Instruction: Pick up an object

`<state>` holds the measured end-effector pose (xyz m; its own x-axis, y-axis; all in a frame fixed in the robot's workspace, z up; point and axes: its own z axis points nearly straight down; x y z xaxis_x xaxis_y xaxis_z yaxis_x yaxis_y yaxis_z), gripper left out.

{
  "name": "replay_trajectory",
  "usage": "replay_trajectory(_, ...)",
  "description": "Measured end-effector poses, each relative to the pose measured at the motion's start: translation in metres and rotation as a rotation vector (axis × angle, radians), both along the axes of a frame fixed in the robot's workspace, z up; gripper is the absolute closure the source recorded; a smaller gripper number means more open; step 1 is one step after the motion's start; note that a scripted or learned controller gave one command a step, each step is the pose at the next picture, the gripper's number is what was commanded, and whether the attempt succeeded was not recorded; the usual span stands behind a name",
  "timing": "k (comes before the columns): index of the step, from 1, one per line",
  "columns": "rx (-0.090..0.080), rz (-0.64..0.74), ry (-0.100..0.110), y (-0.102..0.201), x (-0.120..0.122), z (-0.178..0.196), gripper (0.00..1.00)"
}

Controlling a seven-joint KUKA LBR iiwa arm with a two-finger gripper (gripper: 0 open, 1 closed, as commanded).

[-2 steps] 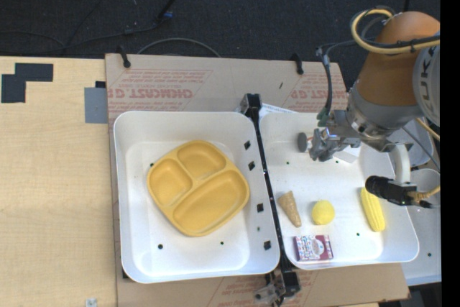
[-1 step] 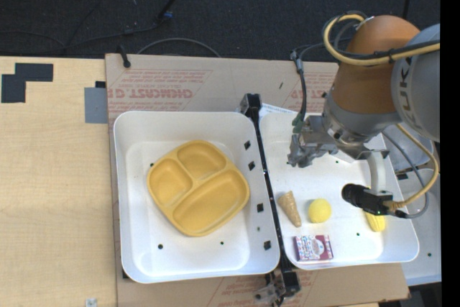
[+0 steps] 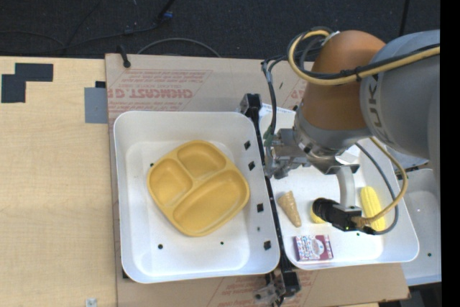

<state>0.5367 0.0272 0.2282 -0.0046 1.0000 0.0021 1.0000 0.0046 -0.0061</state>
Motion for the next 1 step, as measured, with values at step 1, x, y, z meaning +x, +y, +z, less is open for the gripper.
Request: replay_trajectory(1, -0.001, 0.000, -0.001, 0.0446, -0.0184, 0.0077, 1.00)
